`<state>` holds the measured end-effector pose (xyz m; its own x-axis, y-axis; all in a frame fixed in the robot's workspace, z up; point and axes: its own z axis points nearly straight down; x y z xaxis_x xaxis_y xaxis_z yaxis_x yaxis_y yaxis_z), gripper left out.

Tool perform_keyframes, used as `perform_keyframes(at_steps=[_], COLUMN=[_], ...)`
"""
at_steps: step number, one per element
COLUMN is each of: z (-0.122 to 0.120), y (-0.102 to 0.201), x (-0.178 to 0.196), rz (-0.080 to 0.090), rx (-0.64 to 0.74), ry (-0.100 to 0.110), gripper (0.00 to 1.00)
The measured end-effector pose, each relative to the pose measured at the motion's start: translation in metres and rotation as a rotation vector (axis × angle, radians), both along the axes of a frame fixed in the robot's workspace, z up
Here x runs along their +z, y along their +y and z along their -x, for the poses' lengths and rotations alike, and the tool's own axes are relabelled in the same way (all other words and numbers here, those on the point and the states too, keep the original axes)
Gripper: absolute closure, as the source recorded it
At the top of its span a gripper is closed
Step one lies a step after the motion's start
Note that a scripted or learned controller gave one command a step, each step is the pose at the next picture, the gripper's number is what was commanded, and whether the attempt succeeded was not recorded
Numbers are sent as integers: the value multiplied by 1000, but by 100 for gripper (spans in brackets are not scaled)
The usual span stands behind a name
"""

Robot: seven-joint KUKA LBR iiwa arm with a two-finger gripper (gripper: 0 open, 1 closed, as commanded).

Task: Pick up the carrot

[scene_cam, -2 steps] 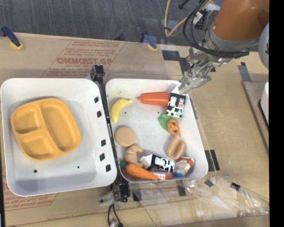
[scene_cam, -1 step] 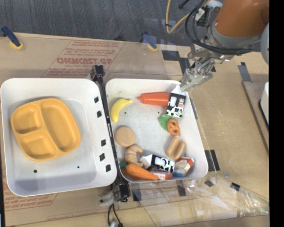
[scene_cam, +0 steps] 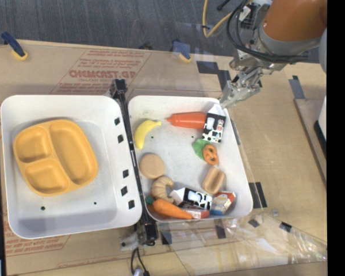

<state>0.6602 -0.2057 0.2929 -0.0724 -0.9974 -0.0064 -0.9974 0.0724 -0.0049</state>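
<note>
The carrot is far from the gripper.

The gripper (scene_cam: 229,98) hangs with nothing in it; I cannot tell more. The carrot (scene_cam: 169,209) lies well below and left of it, at the bin's (scene_cam: 245,180) front edge, lying sideways.

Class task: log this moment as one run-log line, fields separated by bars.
gripper above right bin's far corner | carrot lying at near edge, not held | tray in left bin
</note>
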Motion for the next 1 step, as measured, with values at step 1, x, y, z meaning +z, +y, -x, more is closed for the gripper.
perform_keyframes(at_steps=[1], z=[-1], y=[2], x=[11], rz=[-1], rx=[2], ry=[-4], gripper=[100])
